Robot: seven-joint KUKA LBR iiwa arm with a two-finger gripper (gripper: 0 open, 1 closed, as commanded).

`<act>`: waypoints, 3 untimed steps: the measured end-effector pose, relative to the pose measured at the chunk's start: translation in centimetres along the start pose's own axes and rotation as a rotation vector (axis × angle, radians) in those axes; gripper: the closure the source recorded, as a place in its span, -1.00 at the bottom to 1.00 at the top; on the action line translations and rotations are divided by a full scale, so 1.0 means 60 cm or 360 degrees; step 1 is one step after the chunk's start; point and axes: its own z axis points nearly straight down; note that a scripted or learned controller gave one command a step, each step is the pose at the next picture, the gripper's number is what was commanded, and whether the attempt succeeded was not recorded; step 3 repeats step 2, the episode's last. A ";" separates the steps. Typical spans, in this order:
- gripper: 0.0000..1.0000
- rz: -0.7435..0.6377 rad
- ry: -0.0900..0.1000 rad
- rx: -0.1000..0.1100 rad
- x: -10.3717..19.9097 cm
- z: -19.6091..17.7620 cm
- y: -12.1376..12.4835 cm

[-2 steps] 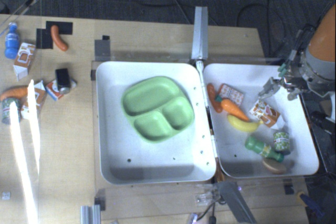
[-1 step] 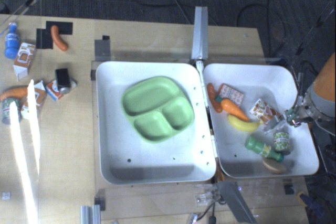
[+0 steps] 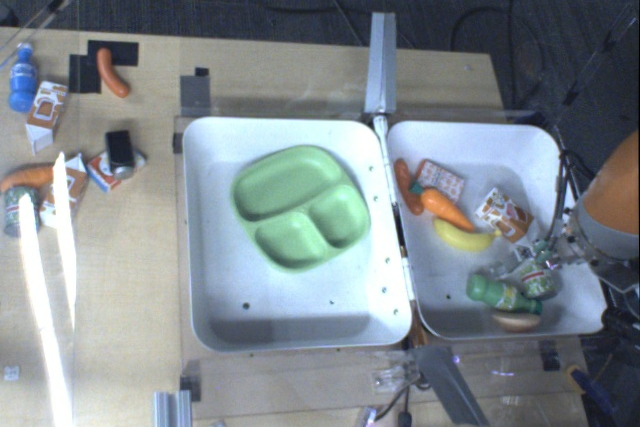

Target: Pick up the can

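Observation:
The can (image 3: 538, 283), small with green and red print, lies near the front right corner of the right bin (image 3: 480, 143). It rests against a green bottle (image 3: 495, 293) on its left. My gripper (image 3: 536, 259) reaches in from the right and hangs just above and behind the can, very close to it. The dark wrist parts blur together there, so I cannot make out contact with the can. The arm's orange band (image 3: 612, 190) sits at the right edge of the view.
The right bin also holds a carrot (image 3: 443, 206), a banana (image 3: 462, 237), a red sausage (image 3: 404, 185), two small cartons (image 3: 441, 178) (image 3: 502, 212) and a bread roll (image 3: 516, 320). The left bin (image 3: 215, 305) holds a green divided plate (image 3: 300, 205). Loose items lie on the bench at left.

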 end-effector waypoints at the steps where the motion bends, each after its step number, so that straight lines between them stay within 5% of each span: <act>1: 1.00 -0.0005 -0.0006 -0.0013 0.000 -0.020 0.006; 2: 1.00 0.0179 0.0003 0.0008 0.061 -0.222 0.015; 3: 1.00 0.0179 0.0003 0.0008 0.061 -0.222 0.015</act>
